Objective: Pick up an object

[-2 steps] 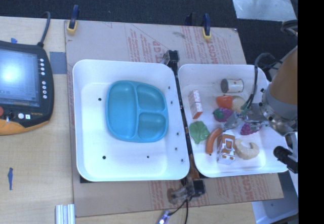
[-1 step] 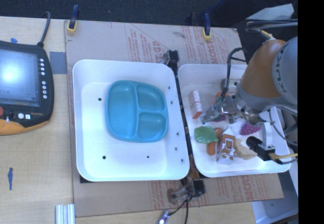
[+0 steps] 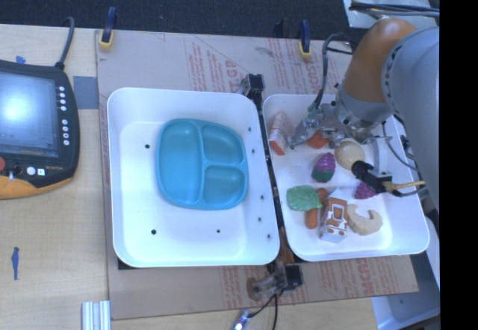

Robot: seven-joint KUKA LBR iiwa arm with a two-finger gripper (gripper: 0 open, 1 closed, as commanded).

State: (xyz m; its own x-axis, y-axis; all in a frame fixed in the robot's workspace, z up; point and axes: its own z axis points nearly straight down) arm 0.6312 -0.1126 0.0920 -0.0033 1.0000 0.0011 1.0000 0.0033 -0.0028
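Observation:
My gripper [image 3: 308, 134] is low over the far left part of the right bin [image 3: 407, 243]. A red-orange piece [image 3: 319, 141] lies right beside it, and a pale tube-shaped toy [image 3: 278, 129] with a red end lies just to its left against the bin wall. Nearer the front lie a magenta-and-green toy [image 3: 323, 166], a cream egg-shaped toy [image 3: 348, 153], a green leaf [image 3: 302, 197], an orange carrot [image 3: 311, 217], a small orange-and-white packet [image 3: 334, 218], a beige curved piece [image 3: 365, 222] and a small purple piece [image 3: 364, 190]. Whether the gripper holds anything is hidden.
The left bin [image 3: 127, 172] holds a blue divided plate [image 3: 202, 164]. A tablet-like controller [image 3: 33, 123] lies on the bench at far left. The grey arm with its orange band [image 3: 373, 60] spans the right bin's far right corner.

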